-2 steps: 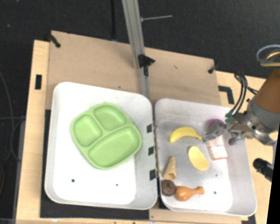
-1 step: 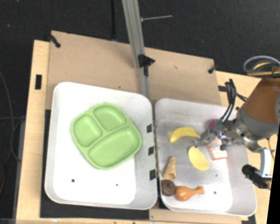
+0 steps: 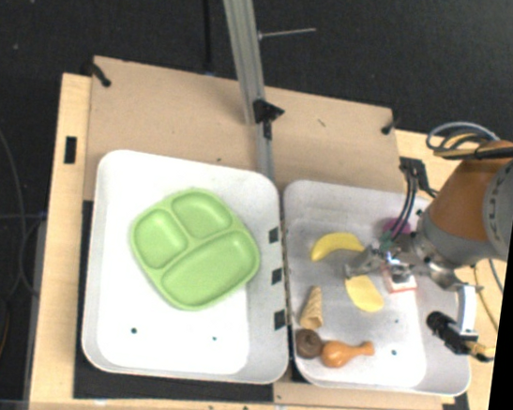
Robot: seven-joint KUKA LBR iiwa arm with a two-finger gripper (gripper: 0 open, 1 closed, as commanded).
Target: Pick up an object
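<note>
- Here, in the camera view, the gripper hangs low over the right bin, between the banana and a yellow piece.
- Finger state: cannot tell.
- A green divided plate lies in the left bin.
- An ice-cream cone and a brown pear-shaped piece lie near the right bin's front.

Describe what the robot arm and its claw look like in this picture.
The arm is grey with a wide orange band above the wrist. Grey cables loop over its top and dark ones run down its side. The claw is a small grey metal assembly with a white and red patch.
</note>
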